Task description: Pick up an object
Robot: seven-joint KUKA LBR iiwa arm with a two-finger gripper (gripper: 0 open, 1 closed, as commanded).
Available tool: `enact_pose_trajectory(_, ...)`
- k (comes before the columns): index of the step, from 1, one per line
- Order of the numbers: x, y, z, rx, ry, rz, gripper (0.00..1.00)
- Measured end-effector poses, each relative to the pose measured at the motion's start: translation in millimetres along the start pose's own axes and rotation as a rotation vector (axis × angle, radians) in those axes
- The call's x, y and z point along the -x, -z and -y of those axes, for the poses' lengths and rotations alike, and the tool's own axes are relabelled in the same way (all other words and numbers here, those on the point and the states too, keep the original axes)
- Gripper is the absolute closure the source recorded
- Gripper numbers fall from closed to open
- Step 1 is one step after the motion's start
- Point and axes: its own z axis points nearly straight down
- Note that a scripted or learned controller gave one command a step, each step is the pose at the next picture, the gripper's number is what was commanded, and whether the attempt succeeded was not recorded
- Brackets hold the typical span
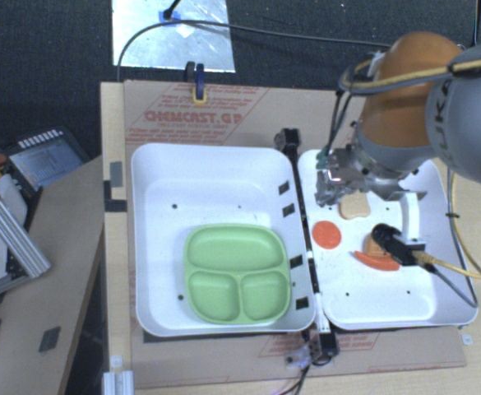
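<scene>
**Gripper low in the right bin, nothing yet lifted**

Camera view: the gripper hangs low at the upper left of the right bin; how it is set I cannot tell. Just beside it lies a tan piece. Below that rest an orange disc and, further right, a red-orange piece. This looks like the approach step; next comes closing on the tan piece.

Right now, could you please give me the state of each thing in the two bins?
Green tray: flat and upright in the left bin, compartments bare.
Orange disc: lying flat in the right bin.
Tan piece: lying by the pincer, partly hidden.
Red piece: lying flat, a black part over it.
</scene>
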Motion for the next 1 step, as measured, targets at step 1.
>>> enact_pose_trajectory(1,-47.3,3.1,4.7,0.000,-0.001,0.000,1.00)
